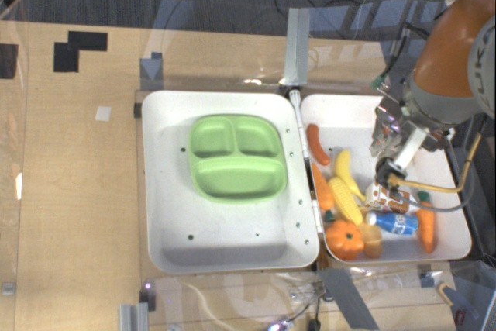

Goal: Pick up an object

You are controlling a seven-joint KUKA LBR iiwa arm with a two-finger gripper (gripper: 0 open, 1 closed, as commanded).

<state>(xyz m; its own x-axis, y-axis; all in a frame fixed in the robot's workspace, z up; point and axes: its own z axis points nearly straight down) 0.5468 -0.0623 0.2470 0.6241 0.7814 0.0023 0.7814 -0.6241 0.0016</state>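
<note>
Tabletop (70, 167), pale wood, on which two white bins are set side by side. Left bin (167, 244): one green divided plate (236, 157) is held, near the middle. Right bin (457, 240): all loose items are kept here, gathered in the near half. Listed from the far end: red sausage (315, 143) by the inner wall; banana (344, 168); corn cob (346, 201) touching the banana; orange pumpkin (345, 239) at the near wall; tan block (373, 243) just beside it; blue can (397, 224) lying on its side; carrot (426, 230) to the right of the can; brown-and-white packet (387, 201) above the can. Tool (384, 137): it is seen over the right bin, above the packet and can, with the banana and corn cob just to its left. Nothing is seen held in it; whether it is released or clenched cannot be told.
</note>
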